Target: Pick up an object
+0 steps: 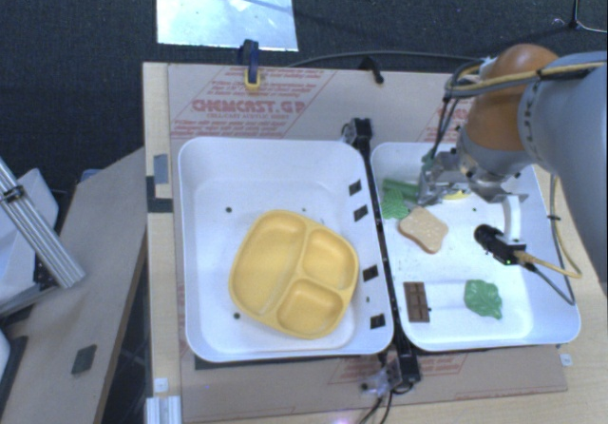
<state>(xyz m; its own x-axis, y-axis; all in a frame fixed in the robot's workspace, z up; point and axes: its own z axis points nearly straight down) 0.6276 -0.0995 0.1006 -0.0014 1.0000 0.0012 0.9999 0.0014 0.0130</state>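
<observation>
- Arm (556,108): enters from the right edge of the frame and bends down over the right bin (456,322).
- Left bin (218,184): holds a yellow divided tray (294,272), well apart from the action.
- Gripper (432,192): low in the right bin's upper left; whether it is spread or closed cannot be told, and no grasp is visible.
- Bread slice (425,228): probably the likeliest target, just below the gripper, long axis running upper left to lower right.
- Green leafy piece (395,196): just left of the gripper.
- Green lump (483,298) and brown bar (416,301): farther off, lower in the bin.
</observation>
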